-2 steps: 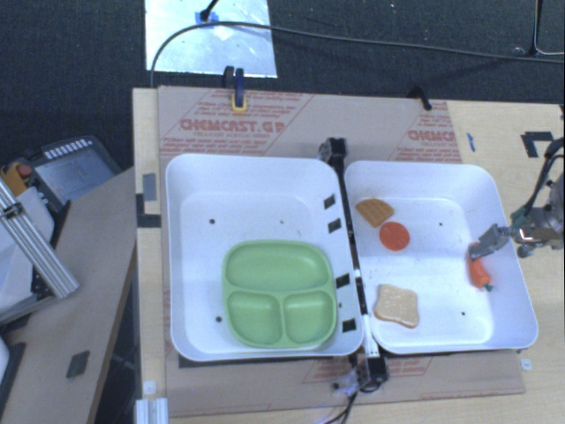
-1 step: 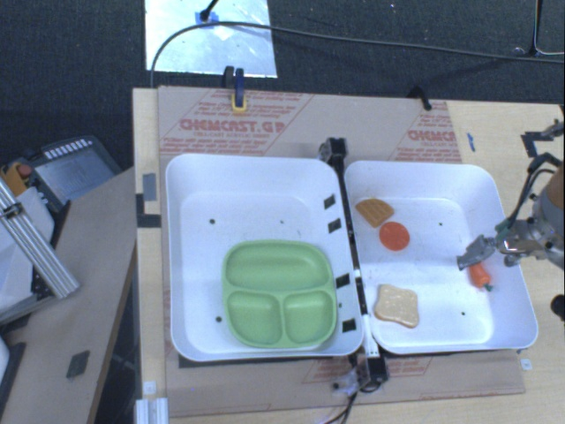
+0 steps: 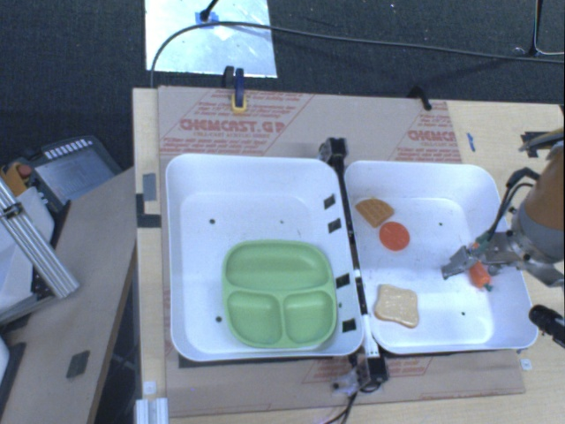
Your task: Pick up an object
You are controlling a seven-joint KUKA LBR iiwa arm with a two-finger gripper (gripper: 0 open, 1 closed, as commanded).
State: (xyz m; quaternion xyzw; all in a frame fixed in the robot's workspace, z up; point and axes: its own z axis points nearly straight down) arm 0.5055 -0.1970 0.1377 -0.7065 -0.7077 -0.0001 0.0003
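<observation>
Dark carpet surrounds the worktop (image 3: 494,131), which is covered by printed cardboard and carries two shallow white bins side by side.

Left bin (image 3: 190,237): contains one green divided tray (image 3: 278,291), lying flat toward the near right corner, with three compartments.

Right bin (image 3: 508,325): contains a tan toast slice (image 3: 396,306) near the front left, a red-orange disc (image 3: 394,236) in the left middle, and a brown wedge-shaped piece (image 3: 374,210) just behind the disc, close to but apart from it. A small orange-red object (image 3: 479,275) sits at the right side of this bin.

Pincer (image 3: 472,267): enters from the right on the grey arm (image 3: 540,228) and stands low over the right bin. Its fingers are clamped around the small orange-red object, which shows between the fingertips.
</observation>
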